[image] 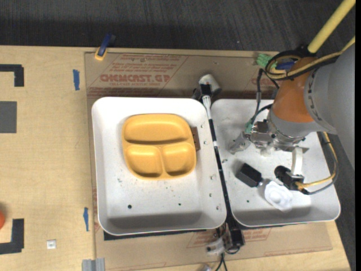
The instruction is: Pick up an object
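One yellow tray (159, 145), one black block (248, 175), one white object (278, 196).

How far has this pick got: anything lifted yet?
Nothing lifted. The hand is low over the right bin, while the black block and white object lie on its floor and the yellow tray sits in the left bin. Grasp and lift remain.

Two shallow white bins (113, 208): smooth plastic, slight sheen, dark specks on floor. Yellow three-compartment tray (159, 145) in left bin: glossy moulded plastic. Small black block (248, 175) in right bin: matt. White crumpled lump (278, 196) beside block: soft-looking, matt. Bench board (51, 151) around bins: pale wood, matt. Grey arm (333, 100) above right bin: smooth, satin.
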You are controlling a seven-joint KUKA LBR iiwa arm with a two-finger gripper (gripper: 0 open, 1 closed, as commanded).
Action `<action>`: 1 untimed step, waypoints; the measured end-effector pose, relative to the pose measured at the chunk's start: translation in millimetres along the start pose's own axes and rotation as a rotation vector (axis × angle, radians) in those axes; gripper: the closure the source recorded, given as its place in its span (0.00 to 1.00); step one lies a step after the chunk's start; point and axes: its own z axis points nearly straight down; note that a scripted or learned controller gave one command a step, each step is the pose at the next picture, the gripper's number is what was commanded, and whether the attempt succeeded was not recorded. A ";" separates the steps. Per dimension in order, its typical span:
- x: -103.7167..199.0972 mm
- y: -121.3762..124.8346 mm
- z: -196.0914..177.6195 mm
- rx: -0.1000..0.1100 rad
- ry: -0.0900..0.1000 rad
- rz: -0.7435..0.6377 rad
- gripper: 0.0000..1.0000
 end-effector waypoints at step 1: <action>-5.6 38.3 -0.3 -0.001 0.000 -0.279 0.00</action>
